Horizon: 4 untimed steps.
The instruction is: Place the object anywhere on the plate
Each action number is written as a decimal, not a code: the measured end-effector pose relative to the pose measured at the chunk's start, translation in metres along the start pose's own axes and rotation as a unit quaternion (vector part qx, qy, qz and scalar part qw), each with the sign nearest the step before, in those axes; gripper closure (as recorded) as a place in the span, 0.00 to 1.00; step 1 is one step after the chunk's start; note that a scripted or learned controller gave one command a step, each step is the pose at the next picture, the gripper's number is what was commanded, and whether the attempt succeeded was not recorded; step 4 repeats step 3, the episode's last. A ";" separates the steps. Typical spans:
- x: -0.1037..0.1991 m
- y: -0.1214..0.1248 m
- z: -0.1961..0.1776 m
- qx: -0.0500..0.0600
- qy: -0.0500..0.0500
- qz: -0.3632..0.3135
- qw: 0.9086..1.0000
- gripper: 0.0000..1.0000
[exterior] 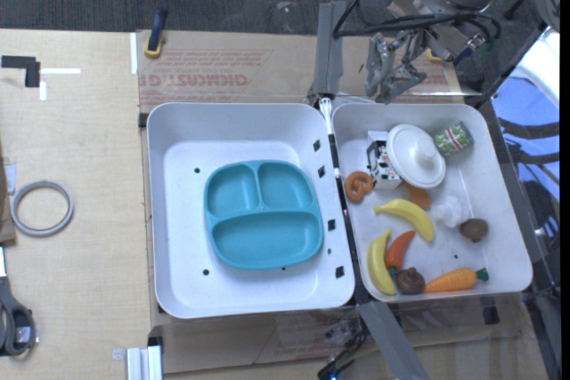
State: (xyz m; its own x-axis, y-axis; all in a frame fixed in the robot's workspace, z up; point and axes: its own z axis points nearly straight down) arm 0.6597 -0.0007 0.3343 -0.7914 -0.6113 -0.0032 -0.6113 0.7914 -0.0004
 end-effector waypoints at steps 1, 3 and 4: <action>0.033 0.002 0.063 0.000 0.000 -0.098 0.995 1.00; 0.015 0.068 0.127 0.000 0.000 -0.106 0.994 1.00; 0.015 0.068 0.127 0.000 0.000 -0.106 0.994 1.00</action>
